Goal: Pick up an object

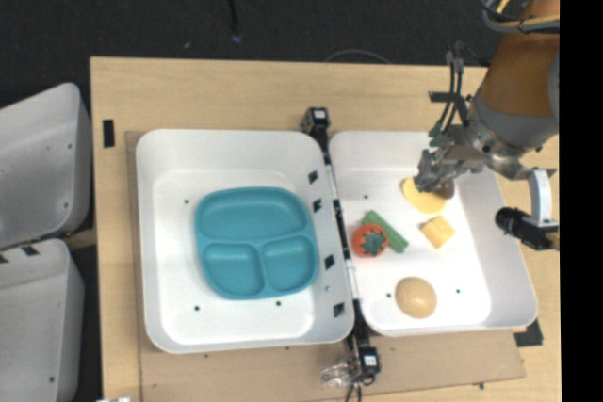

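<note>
My gripper (434, 184) hangs low over the back of the right bin (490, 297), right above a flat yellow piece (422, 198) that peeks out beneath it. A yellow cube (436, 231) lies just in front of that. A red and green toy vegetable (377, 235) lies near the bin's left wall, and a tan round bun (415, 296) sits toward the front. Nothing shows between the fingers.
The left bin (160, 202) holds a teal divided plate (255, 241). Black clips line the ridge between the bins (332, 202). A grey object (38, 165) stands off the bench at the left. The arm's body (516, 89) looms over the bench's right back corner.
</note>
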